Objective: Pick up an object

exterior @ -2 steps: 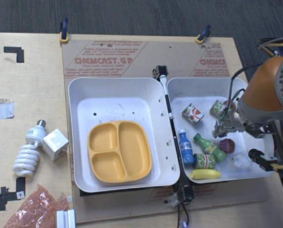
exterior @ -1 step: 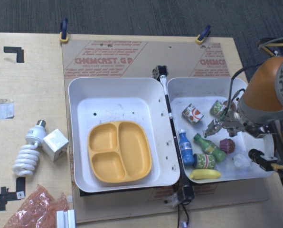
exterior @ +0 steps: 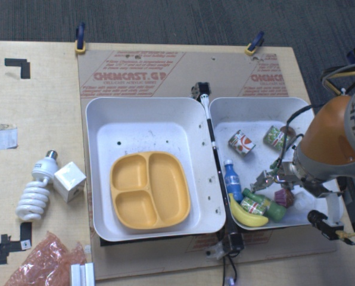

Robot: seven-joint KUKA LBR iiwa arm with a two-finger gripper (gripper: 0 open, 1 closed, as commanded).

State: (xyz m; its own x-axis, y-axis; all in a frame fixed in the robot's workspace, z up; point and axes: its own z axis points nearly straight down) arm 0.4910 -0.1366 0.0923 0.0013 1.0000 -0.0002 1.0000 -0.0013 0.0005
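- Camera view: two white bins side by side; left bin (exterior: 100, 159) bearing a yellow tray (exterior: 149, 189) with three compartments.
- Right bin (exterior: 225, 109) cluttered: small can (exterior: 242, 142) toward 11 o'clock of its floor, green packet (exterior: 274, 137) toward 1 o'clock, blue bottle (exterior: 232, 181) at 8 o'clock along the divider, banana (exterior: 246, 215) at 6 o'clock against the near wall.
- Just above the banana, touching it: a green-labelled can (exterior: 253, 205), a green fruit (exterior: 277, 211) and a dark red thing (exterior: 284, 197), all bunched at 5 o'clock.
- Gripper (exterior: 265, 181) low over that bunch, reaching in from 3 o'clock beneath the orange band; fingers seen apart, nothing between them.
- No target fixed by the task; likeliest candidate judged to be the green-labelled can, just at 7 o'clock of the fingertips.
- Step in hand, by judgement: final descent before closing.
- To do it well: centred the fingers across the can's short axis, not along it; came straight down so the neighbours were not nudged; closed only once both fingers straddled it.
- Risks: round can rolling off against the banana; a finger landing on the dark red thing instead.
- Outside the bins, at 9 o'clock on the bench: a spiral bulb (exterior: 34, 192) and a white cube (exterior: 69, 181), well apart from the work.
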